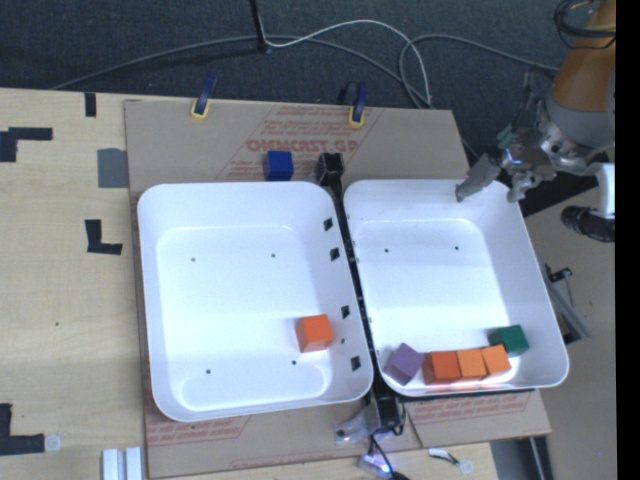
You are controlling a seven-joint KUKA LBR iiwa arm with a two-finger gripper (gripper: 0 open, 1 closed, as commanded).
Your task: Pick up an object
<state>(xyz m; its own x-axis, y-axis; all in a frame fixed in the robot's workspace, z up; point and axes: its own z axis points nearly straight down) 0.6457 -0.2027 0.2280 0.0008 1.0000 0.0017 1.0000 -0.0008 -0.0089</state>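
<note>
Your tool (492,179) hovers at right bin (450,208) far rim; finger state unreadable. Orange block (314,332) well left of tool, in left bin (200,268).

A blue block (279,164) sits on the cardboard sheet (400,133) near its far edge. Two clamps (204,99) grip that edge. Cables (330,33) cross the dark floor beyond.

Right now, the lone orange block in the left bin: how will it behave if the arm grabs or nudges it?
The orange block looks like a rigid cube with flat faces, so it probably slides rather than rolls. It seems small and likely light, so a nudge could skid it across the smooth floor of the left bin. It stands apart from the walls, which should help access.
</note>
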